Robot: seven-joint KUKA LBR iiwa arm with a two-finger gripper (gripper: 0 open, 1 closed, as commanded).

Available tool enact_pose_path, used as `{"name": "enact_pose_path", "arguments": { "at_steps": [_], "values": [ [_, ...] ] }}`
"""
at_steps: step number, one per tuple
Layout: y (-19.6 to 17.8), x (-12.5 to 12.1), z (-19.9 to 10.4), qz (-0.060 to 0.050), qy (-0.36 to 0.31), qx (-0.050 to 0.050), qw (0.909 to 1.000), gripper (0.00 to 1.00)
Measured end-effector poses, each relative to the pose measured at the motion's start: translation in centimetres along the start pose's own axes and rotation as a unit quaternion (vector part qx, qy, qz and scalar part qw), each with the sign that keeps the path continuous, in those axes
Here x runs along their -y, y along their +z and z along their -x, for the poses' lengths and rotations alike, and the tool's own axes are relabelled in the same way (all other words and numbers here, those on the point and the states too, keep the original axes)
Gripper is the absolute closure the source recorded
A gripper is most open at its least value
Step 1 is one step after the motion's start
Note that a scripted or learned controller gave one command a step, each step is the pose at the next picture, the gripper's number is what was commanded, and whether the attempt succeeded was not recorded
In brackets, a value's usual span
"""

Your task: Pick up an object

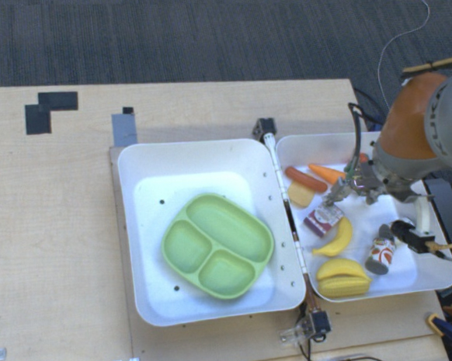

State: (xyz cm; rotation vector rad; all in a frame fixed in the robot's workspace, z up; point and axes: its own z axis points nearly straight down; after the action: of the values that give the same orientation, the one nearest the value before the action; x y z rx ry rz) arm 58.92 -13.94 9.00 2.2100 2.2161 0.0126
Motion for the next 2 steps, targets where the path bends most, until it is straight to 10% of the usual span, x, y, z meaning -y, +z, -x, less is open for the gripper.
{"name": "enact_pose_path", "arguments": {
  "at_steps": [1, 2],
  "values": [
    [-0.1, 9.6, -2.1, 0.002, 0.001, 0.0, 1.0, 0.0],
    [-1.4, 9.2, -2.3, 0.005, 0.0, -0.001, 1.0, 1.0]
  ]
}}
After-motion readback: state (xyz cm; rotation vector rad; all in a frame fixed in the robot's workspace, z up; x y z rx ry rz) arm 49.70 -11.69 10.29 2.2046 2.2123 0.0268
